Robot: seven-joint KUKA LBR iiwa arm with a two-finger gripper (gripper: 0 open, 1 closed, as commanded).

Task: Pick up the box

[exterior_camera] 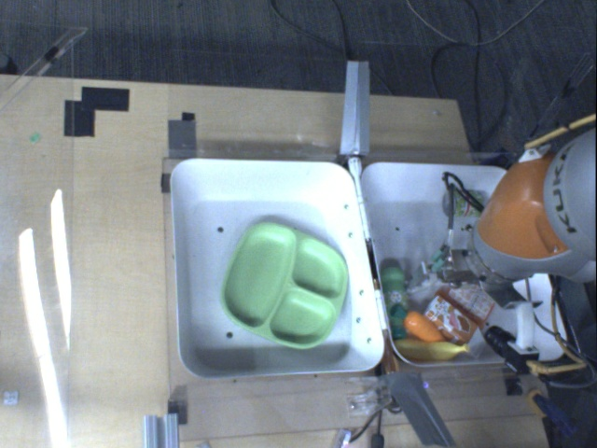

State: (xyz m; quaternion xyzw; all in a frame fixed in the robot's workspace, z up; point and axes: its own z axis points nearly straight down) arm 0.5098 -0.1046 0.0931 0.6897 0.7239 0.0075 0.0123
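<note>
Red-and-white printed box (454, 314), tilted

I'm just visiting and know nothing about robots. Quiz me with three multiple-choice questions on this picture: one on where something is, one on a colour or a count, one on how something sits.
1. Where is the green plate?
A. In the left bin
B. In the right bin
C. On the wooden bench outside both bins

2. How many sections does the green plate have?
A. One
B. Three
C. Five

3. How does the box sit?
A. Lifted high above the bench
B. On the green plate
C. Down in the right bin among other items

Answers:
1. A, the plate lies on the floor of the left bin.
2. B, ridges split it into one long section and two smaller ones.
3. C, the box lies near the orange carrot and yellow banana, under the arm.
</note>
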